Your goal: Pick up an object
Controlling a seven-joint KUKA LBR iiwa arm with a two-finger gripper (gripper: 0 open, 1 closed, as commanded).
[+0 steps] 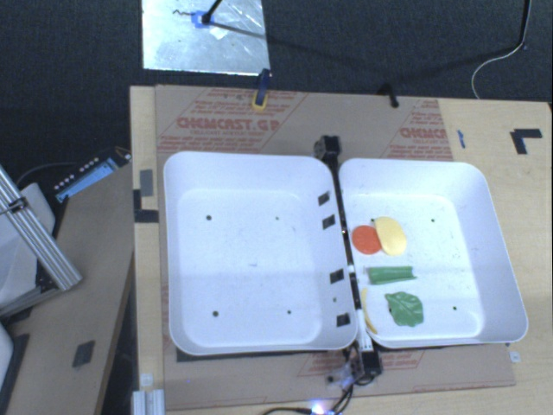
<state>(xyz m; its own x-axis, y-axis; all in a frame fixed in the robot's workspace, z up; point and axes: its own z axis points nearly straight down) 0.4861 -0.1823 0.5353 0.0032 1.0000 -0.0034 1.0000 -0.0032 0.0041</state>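
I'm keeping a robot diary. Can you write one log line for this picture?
task: pick up an object | right bin: orange piece, yellow piece, green stick, green leaf | status: nothing lifted yet

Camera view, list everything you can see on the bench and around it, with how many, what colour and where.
Bins: two, white, side by side on the bench.
Round flat piece: one, orange-red, right bin, near its left wall.
Oval piece: one, yellow, right bin, touching the orange-red piece on its right.
Long flat piece: one, green, right bin, below those two.
Leafy piece: one, green, right bin, near the front.
Thin curved piece: one, pale yellow, right bin, by the left wall at the front.
Board: one, brown with red lettering, under the bins.
Metal sheet: one, silver, on the dark floor behind the bench.
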